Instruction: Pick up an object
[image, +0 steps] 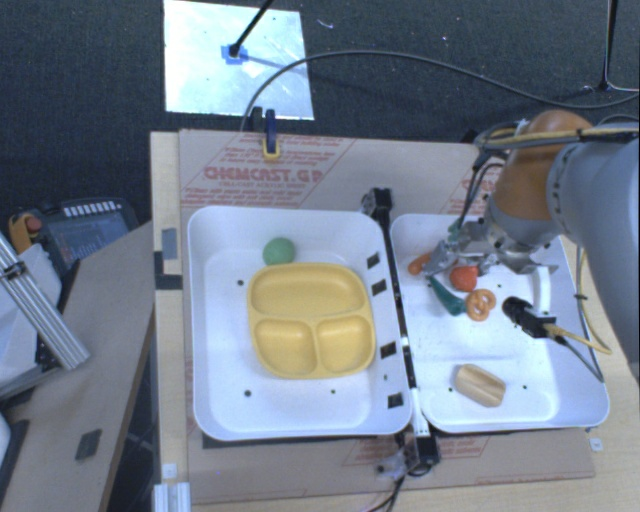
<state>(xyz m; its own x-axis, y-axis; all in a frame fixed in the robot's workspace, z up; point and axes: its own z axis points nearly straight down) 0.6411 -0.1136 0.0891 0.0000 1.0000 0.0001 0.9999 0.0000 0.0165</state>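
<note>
Reaching in from the right, the arm (590, 190) puts its claw (466, 252) low over the right bin (520, 400), above a red piece (463, 278); grip state cannot be told. Near: pretzel (481, 303), green piece (445, 297), bread (479, 385). Left bin (215, 400): yellow tray (305, 318), green ball (279, 250).
</note>
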